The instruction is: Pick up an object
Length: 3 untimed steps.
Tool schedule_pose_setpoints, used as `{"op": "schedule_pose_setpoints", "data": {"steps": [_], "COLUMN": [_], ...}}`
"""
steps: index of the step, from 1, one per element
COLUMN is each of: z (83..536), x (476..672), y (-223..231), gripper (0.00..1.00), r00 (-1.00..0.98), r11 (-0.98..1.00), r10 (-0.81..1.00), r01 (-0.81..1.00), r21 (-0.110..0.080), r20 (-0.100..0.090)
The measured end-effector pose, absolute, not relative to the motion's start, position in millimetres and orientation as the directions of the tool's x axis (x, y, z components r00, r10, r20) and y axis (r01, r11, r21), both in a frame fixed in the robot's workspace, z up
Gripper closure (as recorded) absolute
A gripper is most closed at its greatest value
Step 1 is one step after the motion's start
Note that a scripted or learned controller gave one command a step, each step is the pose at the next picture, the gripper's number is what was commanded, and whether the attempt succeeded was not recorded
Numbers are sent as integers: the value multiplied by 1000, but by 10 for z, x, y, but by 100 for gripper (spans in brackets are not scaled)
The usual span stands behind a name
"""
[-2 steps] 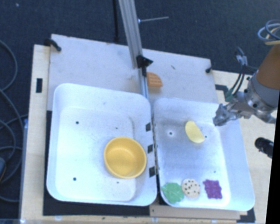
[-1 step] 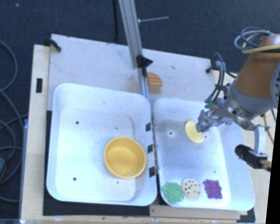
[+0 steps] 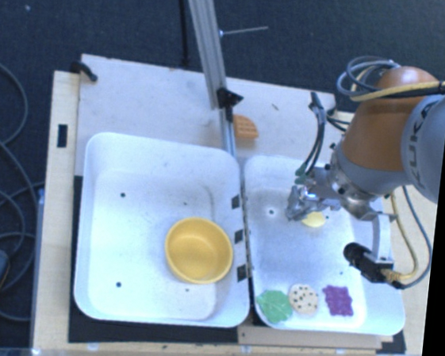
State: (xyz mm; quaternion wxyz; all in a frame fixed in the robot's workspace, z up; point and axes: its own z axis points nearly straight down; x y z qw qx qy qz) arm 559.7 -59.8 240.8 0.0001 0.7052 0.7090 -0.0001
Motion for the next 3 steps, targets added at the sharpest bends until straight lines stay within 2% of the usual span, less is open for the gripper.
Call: {"op": "schedule_pose_setpoints", "data": {"steps": [1, 2, 3], "z": [2309, 2403, 2347], "x": [5455, 5322, 5074], "y": [-94, 328, 821], "gripper": [100, 100, 100], "r00": [-6, -8, -7], "r11": [6, 8, 7], "r10": [1000, 1000, 1000], "r01": [1000, 1000, 1000], "r21": [0, 0, -1], "r20": [0, 3, 1]}}
